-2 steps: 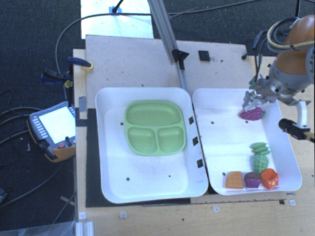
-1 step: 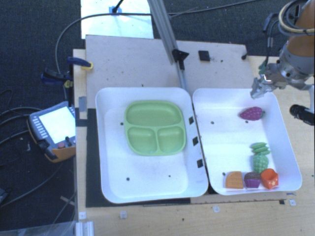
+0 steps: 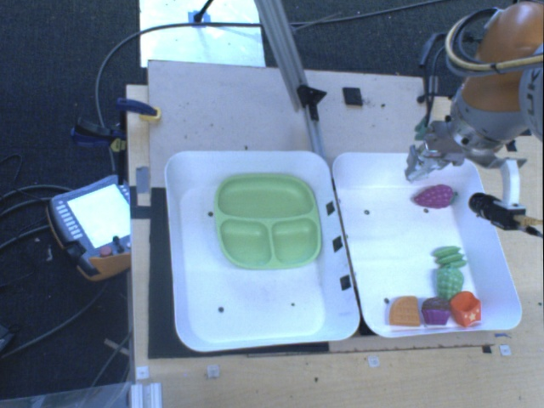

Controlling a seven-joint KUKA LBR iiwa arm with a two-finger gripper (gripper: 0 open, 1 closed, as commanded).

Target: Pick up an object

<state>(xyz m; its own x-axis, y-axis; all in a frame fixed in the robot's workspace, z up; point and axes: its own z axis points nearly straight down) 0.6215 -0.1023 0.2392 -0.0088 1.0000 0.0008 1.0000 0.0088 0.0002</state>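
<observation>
My gripper (image 3: 419,170) hangs over the back of the right bin (image 3: 382,253), just up and left of a purple bunch of grapes (image 3: 433,196) lying on the bin floor. Nothing shows between its fingers. Along the bin's front right lie a green ridged vegetable (image 3: 450,268), an orange wedge (image 3: 405,311), a small purple piece (image 3: 435,311) and a red-orange piece (image 3: 465,308). The left bin (image 3: 195,304) holds a green divided plate (image 3: 269,220).
A metal pole (image 3: 285,49) slants across the board behind the bins. A black fitting (image 3: 495,211) juts over the right bin's right rim. A handheld pendant (image 3: 93,223) and cables lie off the bench at left.
</observation>
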